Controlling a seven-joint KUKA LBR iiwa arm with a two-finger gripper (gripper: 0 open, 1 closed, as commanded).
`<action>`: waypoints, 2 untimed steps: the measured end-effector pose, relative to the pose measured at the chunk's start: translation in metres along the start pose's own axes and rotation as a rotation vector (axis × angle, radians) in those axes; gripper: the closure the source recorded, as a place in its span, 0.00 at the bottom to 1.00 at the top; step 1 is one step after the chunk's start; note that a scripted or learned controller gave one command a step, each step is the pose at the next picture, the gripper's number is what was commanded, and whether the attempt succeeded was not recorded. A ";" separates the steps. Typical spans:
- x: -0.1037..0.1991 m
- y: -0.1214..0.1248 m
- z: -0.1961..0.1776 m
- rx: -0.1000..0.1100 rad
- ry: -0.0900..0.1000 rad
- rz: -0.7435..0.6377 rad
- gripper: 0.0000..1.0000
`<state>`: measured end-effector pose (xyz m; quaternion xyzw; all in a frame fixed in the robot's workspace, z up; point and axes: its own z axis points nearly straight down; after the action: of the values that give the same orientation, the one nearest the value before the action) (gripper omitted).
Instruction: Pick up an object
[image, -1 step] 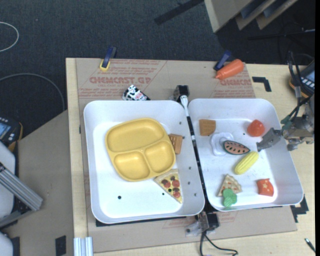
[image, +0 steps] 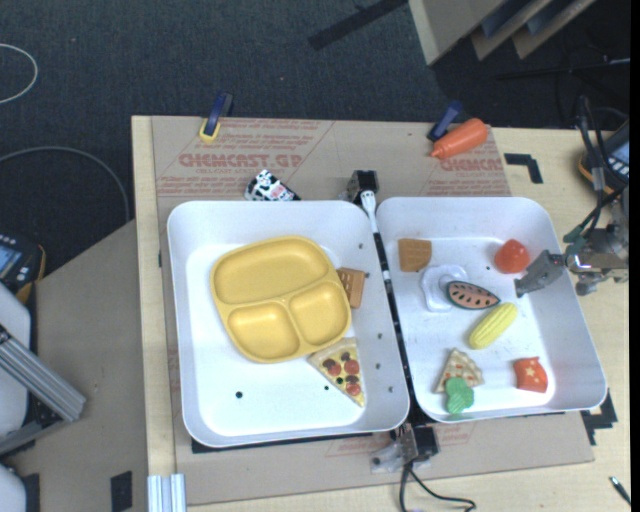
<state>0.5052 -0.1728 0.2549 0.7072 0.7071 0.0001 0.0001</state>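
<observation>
The right bin holds several toy foods: a brown toast square, a red tomato, a watermelon slice on a small white dish, a yellow corn cob, a sandwich wedge, a green broccoli piece and a red strawberry. My gripper hangs over the bin's right side. It sits just right of and slightly below the tomato, and above the corn. Nothing shows held in it.
The left bin holds a yellow divided plate, a pizza slice and a brown cracker. On the bench behind the bins lie a toy carrot, a black-and-white cow toy and a clamp.
</observation>
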 end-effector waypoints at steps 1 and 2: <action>0.004 0.007 0.047 0.006 0.003 -0.001 0.00; 0.004 0.009 0.109 0.006 0.003 0.000 0.00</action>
<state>0.5143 -0.1685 0.1454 0.7072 0.7070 -0.0011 -0.0030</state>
